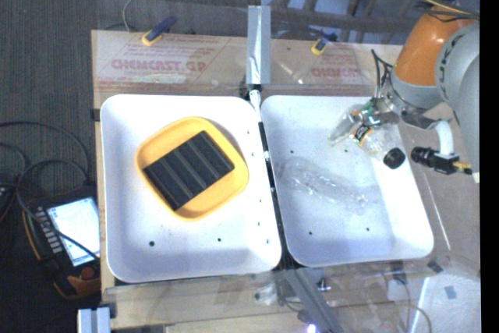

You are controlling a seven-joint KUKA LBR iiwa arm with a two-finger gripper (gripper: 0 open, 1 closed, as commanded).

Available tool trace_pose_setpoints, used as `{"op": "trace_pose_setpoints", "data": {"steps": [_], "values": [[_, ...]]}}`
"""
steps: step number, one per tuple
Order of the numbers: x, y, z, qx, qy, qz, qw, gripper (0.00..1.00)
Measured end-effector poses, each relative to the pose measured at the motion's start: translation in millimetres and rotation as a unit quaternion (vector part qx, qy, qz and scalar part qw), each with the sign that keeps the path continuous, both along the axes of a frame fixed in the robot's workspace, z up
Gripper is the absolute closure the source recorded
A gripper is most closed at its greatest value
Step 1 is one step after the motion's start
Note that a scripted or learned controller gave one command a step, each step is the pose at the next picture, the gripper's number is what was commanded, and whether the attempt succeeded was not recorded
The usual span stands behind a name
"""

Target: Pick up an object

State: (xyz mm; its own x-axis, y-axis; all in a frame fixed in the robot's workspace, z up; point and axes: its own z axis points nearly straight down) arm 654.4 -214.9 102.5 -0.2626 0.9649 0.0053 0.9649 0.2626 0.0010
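Hanging over the back right part of the right bin: the gripper, at the end of the arm reaching in from the right. Cannot tell whether the jaws stand wide or narrow, the view being too cluttered and glinting there; nothing plainly seen between them.

Lying in the same bin, near its middle and a little way toward the front left of the gripper: a clear plastic item, hard to make out against the white floor. Resting in the left bin, well apart from the gripper: a yellow dish with a black ribbed panel on top. Both bins sitting side by side on the desk.

Likely at the approach stage, with no pick made yet. Probably best to go for the clear plastic item, being the nearer thing. To do it well:
- Line up squarely above its middle before descending, not over an end.
- Turn the wrist so the jaws close across its narrow width.
- Open wide enough to straddle it, then go down close to the bin floor.
- Close gently; thin plastic may buckle or squirt sideways.
- Lift straight up and check for a firm hold.
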Motion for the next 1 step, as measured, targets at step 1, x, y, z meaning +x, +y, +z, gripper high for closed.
{"op": "trace_pose_setpoints", "data": {"steps": [1], "values": [[14.2, 66.5, 78.1, -0.0029, 0.000, -0.080, 0.9968, 1.00]]}}
